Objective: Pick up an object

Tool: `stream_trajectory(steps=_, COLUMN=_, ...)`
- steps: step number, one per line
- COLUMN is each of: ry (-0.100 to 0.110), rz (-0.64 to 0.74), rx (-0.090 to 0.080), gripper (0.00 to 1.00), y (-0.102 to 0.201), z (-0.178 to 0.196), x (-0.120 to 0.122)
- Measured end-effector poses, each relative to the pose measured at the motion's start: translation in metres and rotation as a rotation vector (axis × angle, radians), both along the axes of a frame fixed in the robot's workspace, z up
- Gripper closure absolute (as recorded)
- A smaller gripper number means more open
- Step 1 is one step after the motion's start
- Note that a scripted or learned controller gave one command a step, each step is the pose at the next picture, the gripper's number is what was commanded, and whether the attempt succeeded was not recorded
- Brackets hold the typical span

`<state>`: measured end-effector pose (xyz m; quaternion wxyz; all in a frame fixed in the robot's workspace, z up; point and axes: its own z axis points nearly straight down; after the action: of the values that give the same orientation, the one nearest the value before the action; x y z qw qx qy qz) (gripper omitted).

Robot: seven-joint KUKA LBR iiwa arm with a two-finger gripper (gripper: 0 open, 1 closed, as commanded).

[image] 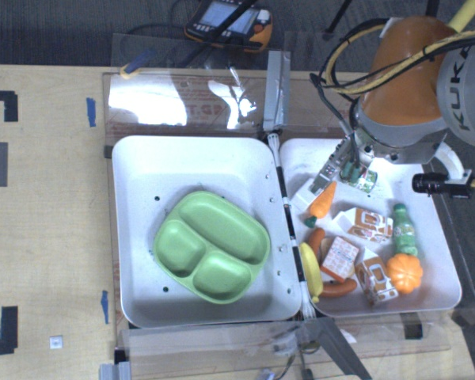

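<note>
While gripper [330,172] hovers over carrot [323,202], right bin [451,279] crowded.

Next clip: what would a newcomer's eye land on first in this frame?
Probably the pale green divided tray, lying alone and slightly askew in the left bin. Next, the cluster of toy food in the right bin: a carrot, a banana by the divider, a small orange pumpkin, a green bottle and some cartons. The gripper hangs over that bin's far end, just above the carrot.
</note>
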<state>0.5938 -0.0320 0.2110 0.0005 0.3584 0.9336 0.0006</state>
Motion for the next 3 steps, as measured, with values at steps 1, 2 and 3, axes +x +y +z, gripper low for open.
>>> stream_trajectory(steps=1, ry=-0.001, rz=0.006, rx=-0.001, gripper=1.00, y=-0.085, z=-0.090, x=-0.007)
stream_trajectory(steps=2, ry=-0.008, rz=0.334, rx=-0.002, gripper=1.00, y=-0.040, z=0.017, x=0.039)
stream_trajectory(steps=3, ry=-0.003, rz=0.647, rx=-0.001, gripper=1.00, y=-0.030, z=0.017, x=0.017)
